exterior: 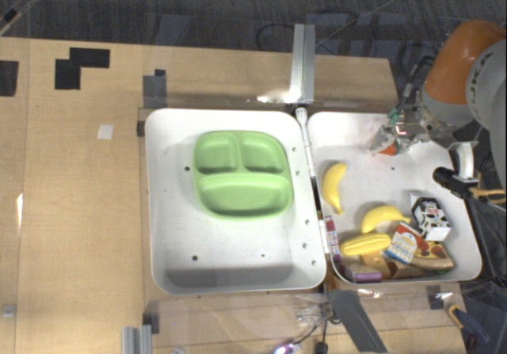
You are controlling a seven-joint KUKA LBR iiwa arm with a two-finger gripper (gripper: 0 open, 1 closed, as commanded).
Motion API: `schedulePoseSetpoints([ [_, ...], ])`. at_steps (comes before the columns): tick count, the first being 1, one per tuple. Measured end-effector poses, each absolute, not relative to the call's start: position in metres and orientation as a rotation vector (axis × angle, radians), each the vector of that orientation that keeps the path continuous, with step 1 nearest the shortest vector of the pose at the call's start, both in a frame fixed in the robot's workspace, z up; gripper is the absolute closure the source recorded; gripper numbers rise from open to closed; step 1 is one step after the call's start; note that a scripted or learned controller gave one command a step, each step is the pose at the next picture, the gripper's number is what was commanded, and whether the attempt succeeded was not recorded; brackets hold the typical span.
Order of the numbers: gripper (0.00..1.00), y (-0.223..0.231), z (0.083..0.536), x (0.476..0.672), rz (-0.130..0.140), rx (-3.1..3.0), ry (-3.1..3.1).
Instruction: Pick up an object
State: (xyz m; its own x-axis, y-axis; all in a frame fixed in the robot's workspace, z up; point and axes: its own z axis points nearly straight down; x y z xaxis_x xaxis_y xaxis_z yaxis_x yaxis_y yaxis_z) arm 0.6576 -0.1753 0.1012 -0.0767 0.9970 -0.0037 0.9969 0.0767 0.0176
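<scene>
One hand [394,137] over right bin [360,138].

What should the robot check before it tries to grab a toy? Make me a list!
1. Toys in reach: ok, banana lies alone in the right bin.
2. Room around the banana: ok, nothing touches it.
3. Gripper above the right bin: ok, near its far edge.
4. Something held already: cannot tell, a small red bit sits by the gripper.
5. Toy pile at the near edge: not ok, crowded together.
6. Green plate: ok, lies apart in the left bin.
</scene>
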Motion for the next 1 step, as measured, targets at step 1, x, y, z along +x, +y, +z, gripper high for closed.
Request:
schedulePoseSetpoints([
  [1,1.0,-0.0797,0.187,0.6182,0.009,2.048,2.374],
])
